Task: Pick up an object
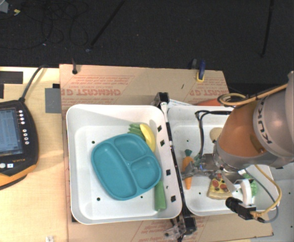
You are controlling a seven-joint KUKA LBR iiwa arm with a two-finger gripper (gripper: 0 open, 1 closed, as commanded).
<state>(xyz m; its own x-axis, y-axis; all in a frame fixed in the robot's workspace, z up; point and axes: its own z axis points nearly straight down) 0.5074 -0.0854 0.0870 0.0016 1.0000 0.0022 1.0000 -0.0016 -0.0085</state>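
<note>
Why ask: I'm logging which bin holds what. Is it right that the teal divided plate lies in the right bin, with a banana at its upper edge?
Not quite. The camera view shows the teal divided plate in the left bin, not the right bin. The rest holds: the banana lies at the plate's upper edge.
</note>
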